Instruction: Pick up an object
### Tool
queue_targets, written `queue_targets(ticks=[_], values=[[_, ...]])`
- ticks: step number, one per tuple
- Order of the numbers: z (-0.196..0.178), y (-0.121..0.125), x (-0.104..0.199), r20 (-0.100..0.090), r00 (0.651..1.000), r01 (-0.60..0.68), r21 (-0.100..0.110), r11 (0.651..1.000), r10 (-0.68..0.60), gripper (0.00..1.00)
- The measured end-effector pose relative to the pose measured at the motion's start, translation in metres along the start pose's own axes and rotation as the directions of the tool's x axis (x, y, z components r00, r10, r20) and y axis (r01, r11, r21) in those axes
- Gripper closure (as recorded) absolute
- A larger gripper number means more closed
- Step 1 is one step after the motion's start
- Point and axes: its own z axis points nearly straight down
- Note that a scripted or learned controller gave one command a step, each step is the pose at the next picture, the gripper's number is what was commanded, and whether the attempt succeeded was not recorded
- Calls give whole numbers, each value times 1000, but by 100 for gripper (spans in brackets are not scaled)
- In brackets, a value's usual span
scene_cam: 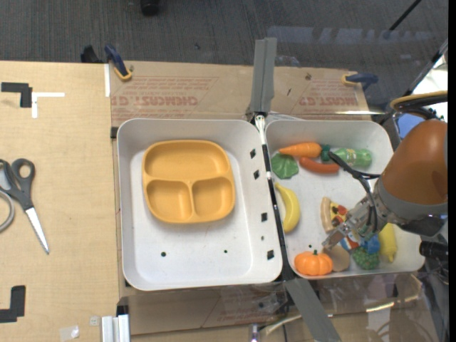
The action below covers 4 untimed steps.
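Note:
The right bin (370, 130) holds several toy foods: an orange carrot (301, 149), a green bottle-like piece (353, 155), a red chili (318, 166), a green leaf (285, 167), a yellow banana (289, 206), a pizza slice (329, 212), a small orange pumpkin (313, 263), a green broccoli (368, 256) and a yellow piece (388, 241). My gripper (348, 231) is down low in this bin's front right part, just right of the pizza slice and above the pumpkin. Small coloured items lie right under it, partly hidden by the wrist.
The left bin (135, 262) carries a yellow divided plate (189, 180). Scissors (25, 198) lie on the wooden bench at far left. Blue clamps (117, 61) (362, 79) hold the cardboard behind the bins. The arm's orange band (424, 166) hangs over the right bin's right wall.

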Motion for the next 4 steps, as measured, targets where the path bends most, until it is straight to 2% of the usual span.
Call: queue_targets(ticks=[1,2,3,4], values=[[0,21,25,1,1000,-6,0,1000,6,0],[0,28,33,2,999,-50,0,999,50,0],[0,33,32,-3,982,-188,-1,982,188,0],[0,85,-17,1,994,-106,0,994,106,0]])
